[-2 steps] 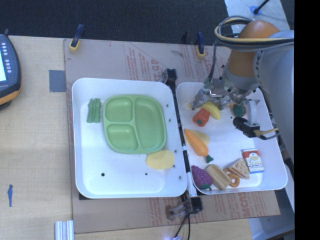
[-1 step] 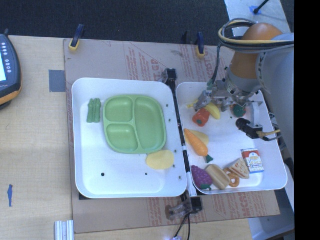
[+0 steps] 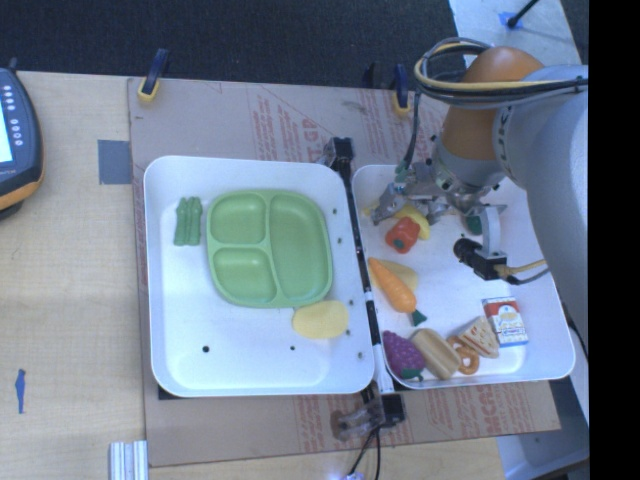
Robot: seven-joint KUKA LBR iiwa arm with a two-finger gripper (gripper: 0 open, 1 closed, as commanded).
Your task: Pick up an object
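A pale wooden bench [image 3: 70, 298] carries a brown cardboard sheet [image 3: 270, 118], and on that sheet sit two shallow white bins side by side. Nearest in the right bin [image 3: 545, 368], along its near edge, lie a purple bunch of grapes [image 3: 402, 352], a tan bread roll [image 3: 435, 353], a pretzel [image 3: 465, 356] and a toast-like wedge [image 3: 481, 335], with a small red and white carton [image 3: 506, 321] just to their right. A little farther in, an orange carrot [image 3: 392, 285] lies slantwise by the bin's left wall, partly over a pale yellow piece too hidden to name. Farther still, a red pepper [image 3: 403, 233] rests against a yellow banana-like item [image 3: 412, 215]. The gripper [image 3: 437, 190] hangs over the far part of this bin, just above the pepper and the yellow item; whether its fingers are apart or together I cannot tell, since the wrist hides them. In the left bin [image 3: 180, 358], a yellow lemon-like lump [image 3: 320, 319] lies near, touching the rim of a green divided plate [image 3: 270, 246], and a green bean bundle [image 3: 188, 220] lies left of the plate. A handheld pendant [image 3: 15, 138] is cut off at the left edge.
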